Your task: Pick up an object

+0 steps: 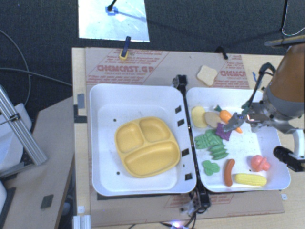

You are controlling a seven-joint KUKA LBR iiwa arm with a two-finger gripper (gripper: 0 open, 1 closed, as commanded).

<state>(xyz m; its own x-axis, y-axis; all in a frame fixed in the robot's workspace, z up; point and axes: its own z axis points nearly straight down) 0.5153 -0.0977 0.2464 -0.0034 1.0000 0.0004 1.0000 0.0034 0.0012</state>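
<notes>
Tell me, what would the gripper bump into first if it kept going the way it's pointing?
Probably the purple toy: the gripper points down-left, right at it. Depth is hard to judge from above.

The arm (288, 87) runs off the right edge beside the right bin (276, 142), its gripper (234, 123) blurred and covering part of the purple toy (222, 131).

Robotics lab, not a home. Table (81, 185) topped with paper-masked sheet printed CHEMCAST GP (125, 68), two white bins (102, 175) side by side, yellow divided tray (147, 146) in the left one, plastic toy food (212, 147) in the right. Dark carpet floor (38, 23), loose cables (24, 75), aluminium framing (21, 128) at left, shiny floor plate (114, 13) beyond.
</notes>
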